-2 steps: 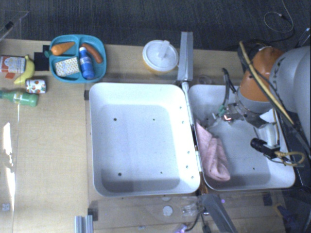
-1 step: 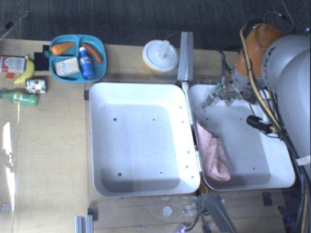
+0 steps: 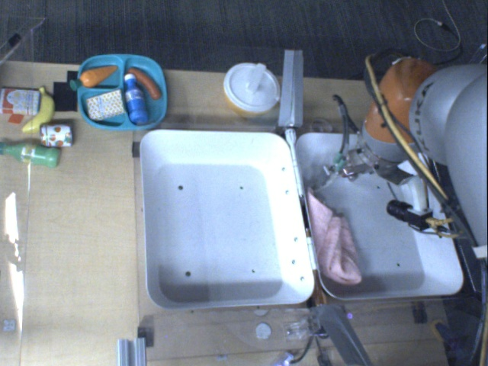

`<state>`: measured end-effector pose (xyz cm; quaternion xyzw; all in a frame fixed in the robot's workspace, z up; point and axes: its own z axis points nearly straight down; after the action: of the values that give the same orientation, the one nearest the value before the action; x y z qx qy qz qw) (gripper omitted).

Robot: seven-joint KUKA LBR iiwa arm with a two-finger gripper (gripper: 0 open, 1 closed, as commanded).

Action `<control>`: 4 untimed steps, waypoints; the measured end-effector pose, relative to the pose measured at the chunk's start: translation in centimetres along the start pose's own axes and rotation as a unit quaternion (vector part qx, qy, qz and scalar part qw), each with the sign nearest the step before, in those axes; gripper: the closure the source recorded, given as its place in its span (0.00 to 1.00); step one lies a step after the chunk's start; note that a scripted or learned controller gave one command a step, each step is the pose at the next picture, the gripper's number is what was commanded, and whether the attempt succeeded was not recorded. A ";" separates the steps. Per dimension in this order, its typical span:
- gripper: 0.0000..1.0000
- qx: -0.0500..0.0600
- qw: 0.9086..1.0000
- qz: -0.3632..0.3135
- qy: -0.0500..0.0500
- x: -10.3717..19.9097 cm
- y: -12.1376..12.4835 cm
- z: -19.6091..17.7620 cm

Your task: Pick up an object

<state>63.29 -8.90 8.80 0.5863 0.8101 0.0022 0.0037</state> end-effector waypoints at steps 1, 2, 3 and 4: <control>0.00 0.000 1.000 -0.017 0.000 0.7 -5.8 -0.2; 0.00 -0.001 1.000 0.027 -0.001 -0.1 -1.1 0.0; 0.00 -0.002 0.998 -0.059 -0.001 -0.2 -6.8 -0.2; 0.00 0.000 0.997 0.080 0.000 -1.1 -0.5 0.0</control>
<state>63.13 -10.11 8.80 0.6496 0.7603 0.0027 0.0038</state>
